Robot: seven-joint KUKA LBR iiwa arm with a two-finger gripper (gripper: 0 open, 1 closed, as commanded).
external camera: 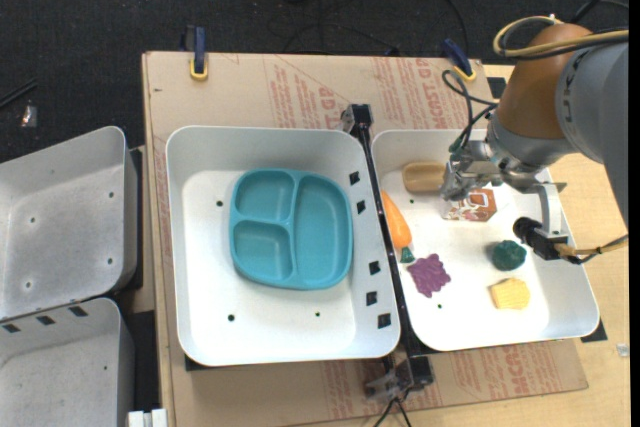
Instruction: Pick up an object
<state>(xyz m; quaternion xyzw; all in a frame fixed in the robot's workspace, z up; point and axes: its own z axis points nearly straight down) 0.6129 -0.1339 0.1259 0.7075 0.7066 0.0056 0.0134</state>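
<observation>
Start at your far left: two white perforated metal panels [60, 215] lie off the bench on the dark floor, well apart from the work. Next comes the cardboard sheet [270, 85], flat and brown, with a yellow clamp [199, 65] on its back edge. On it you have the left bin [200, 315], smooth white plastic with rounded corners, and a teal divided plate [292, 228] sits in its middle with bare floor all round, so there's plenty of room there. Cross the black clip-studded seam to the right bin [560, 315], and it gets crowded. An orange carrot [397, 221] lies along the left wall, a knobbly purple grape bunch [430, 273] just beside it toward the front. A tan bread roll [423, 178] rests near the back wall. The gripper [462, 183] hangs low right over a small brown-and-white carton [475, 206], touching or nearly so; you can't tell whether its pincer is apart or together. Further right, a dark green lump [508, 255] and a yellow ridged piece [510, 294] sit near each other, with open white floor along the front edge
</observation>
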